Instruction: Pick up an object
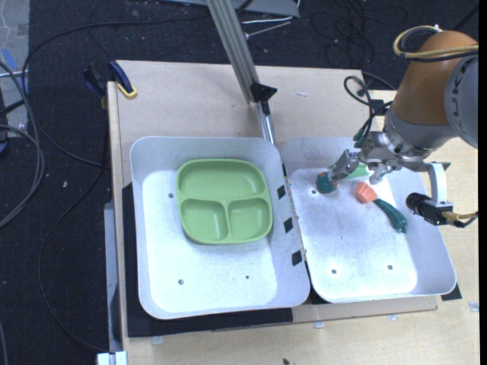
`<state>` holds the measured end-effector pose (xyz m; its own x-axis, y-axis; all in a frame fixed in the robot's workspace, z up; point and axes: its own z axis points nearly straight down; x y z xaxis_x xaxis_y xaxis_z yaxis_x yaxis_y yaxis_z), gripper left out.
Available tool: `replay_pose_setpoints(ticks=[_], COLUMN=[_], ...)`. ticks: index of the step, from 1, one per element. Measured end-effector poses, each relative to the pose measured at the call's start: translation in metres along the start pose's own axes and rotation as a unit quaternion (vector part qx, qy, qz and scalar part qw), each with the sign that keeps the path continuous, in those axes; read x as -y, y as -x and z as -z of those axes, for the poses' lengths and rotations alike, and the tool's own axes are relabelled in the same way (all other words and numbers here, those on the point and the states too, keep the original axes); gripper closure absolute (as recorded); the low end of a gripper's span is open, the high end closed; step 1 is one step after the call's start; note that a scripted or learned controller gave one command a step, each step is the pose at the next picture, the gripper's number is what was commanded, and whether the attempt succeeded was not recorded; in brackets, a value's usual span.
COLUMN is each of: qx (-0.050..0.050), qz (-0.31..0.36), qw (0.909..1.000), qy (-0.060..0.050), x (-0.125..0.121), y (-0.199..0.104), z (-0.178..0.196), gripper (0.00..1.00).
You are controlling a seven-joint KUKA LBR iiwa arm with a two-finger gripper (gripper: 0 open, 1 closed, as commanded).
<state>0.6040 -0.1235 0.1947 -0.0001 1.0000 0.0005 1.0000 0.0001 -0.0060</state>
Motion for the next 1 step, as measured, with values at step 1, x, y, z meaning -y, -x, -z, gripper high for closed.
replay_pose_setpoints(ticks=[1], qx=[0.000], qz=[-0.001], qw=[1.0000], qy=[0.000], x=[0.0087], y=[0.0060], z=[-0.0563], gripper=[0.00])
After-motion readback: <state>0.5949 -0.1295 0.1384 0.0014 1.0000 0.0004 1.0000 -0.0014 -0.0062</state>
